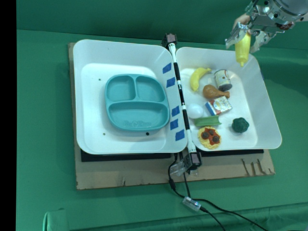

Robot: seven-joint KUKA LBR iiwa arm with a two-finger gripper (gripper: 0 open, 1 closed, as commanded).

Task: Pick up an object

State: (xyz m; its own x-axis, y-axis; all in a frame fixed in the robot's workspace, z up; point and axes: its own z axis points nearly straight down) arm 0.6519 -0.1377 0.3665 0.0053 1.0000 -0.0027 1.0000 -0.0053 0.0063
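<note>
One yellow bottle (pixel 243 49) between raised fingers (pixel 235 34), above right bin (pixel 267 110)

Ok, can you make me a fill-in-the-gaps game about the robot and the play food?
1. The gripper holds a long ____ toy above the right bin.
2. The divided plate in the left bin is coloured ____.
3. The banana lies in the ____ bin.

Missing words: yellow; teal; right

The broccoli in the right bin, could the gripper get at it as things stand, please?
Probably not right away: the gripper is raised over the bin's far corner with a yellow bottle between its fingers. The broccoli itself lies apart from the other items, uncovered from above.
</note>
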